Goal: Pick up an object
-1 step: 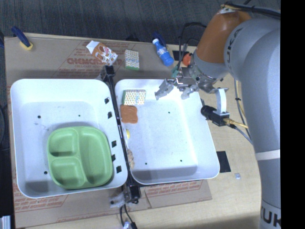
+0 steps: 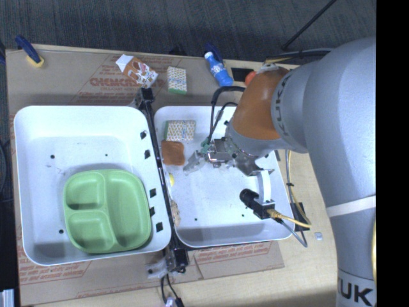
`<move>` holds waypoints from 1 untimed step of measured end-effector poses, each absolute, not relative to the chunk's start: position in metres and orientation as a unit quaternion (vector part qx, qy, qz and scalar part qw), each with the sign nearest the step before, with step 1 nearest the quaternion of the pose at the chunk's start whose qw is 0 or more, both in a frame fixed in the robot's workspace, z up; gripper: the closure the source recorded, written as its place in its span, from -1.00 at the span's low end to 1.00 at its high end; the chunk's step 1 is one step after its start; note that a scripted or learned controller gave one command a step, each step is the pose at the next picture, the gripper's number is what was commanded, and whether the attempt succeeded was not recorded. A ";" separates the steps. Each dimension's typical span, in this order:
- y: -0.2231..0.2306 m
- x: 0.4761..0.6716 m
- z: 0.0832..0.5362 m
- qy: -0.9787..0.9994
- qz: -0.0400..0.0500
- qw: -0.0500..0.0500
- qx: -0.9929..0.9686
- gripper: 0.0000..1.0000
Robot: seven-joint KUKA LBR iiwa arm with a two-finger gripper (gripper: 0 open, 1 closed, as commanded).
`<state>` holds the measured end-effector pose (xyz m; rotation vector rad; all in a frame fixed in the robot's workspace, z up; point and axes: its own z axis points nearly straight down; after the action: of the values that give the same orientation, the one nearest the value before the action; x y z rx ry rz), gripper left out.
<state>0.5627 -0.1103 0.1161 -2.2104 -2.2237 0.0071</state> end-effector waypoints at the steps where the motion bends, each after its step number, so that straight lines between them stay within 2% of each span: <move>1: -0.138 0.475 0.091 -0.709 0.002 0.002 -0.705 -1.00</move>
<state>0.4752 -0.1384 0.0910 -2.2118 -2.2253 0.0052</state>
